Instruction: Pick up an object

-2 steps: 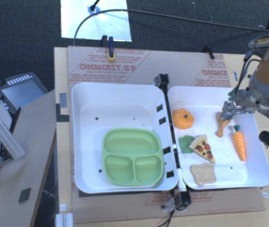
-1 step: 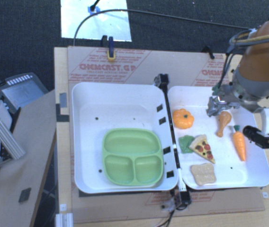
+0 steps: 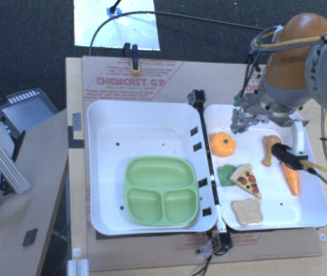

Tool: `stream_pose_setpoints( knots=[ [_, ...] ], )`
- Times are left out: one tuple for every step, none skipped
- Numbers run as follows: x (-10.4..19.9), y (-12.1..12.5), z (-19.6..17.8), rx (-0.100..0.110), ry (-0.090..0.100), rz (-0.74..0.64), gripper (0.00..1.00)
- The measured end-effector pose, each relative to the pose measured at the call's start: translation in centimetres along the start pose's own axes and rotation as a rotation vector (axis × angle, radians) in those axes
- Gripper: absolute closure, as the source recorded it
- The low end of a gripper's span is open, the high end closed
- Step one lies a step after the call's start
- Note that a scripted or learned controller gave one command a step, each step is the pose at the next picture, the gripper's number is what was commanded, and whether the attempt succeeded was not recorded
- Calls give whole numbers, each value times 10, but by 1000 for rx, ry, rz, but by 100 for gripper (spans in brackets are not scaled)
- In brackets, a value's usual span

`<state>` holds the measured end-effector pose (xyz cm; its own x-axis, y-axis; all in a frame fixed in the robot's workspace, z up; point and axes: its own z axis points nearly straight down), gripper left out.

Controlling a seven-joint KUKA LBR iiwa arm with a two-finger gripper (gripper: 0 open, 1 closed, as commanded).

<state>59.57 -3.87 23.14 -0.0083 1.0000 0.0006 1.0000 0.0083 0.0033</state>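
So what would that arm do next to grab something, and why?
Probably lower the pincer slightly toward the orange pumpkin toy. It hovers at the back of the right bin with nothing between its fingers, and the pumpkin sits just below and beside it, closer than the pizza slice or the carrot.

Red print runs across the cardboard sheet [image 3: 132, 76] behind the left bin, in the upper middle of the frame. The large line looks like "CHEMCAST", followed by a few characters I can't make out. The smaller lines around it are too blurred to read.
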Motion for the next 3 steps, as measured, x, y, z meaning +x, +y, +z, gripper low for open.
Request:
stream_pose_setpoints(
  knots=[
    [41, 7, 1, 0, 0, 2, 100],
    [91, 28, 5, 0, 1, -1, 100],
    [141, 29, 15, 2, 0, 1, 100]
  ],
)
